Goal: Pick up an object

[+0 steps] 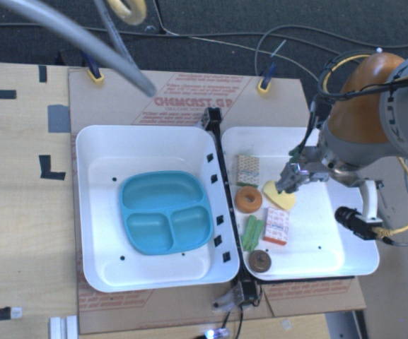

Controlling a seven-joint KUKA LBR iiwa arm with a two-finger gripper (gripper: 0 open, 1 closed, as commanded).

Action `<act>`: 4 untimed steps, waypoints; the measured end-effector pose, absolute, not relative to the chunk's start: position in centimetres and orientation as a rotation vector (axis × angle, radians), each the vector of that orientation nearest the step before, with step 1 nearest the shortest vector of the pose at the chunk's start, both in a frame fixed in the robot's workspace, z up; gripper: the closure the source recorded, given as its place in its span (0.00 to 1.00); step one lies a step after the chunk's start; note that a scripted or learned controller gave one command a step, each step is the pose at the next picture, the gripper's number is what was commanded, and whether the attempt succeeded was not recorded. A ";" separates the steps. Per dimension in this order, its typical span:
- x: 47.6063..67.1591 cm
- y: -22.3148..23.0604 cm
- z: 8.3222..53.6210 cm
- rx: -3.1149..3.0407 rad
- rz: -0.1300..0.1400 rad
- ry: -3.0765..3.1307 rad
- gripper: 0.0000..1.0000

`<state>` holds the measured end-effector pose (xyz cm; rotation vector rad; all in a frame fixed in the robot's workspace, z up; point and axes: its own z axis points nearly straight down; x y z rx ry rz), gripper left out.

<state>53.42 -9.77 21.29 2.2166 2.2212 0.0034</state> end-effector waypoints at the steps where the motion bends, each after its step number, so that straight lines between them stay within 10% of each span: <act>1: 53.5 -9.8 26.4 2.217 0.004 2.220 1.00; 4: 52.4 5.5 26.0 2.215 -0.001 2.230 1.00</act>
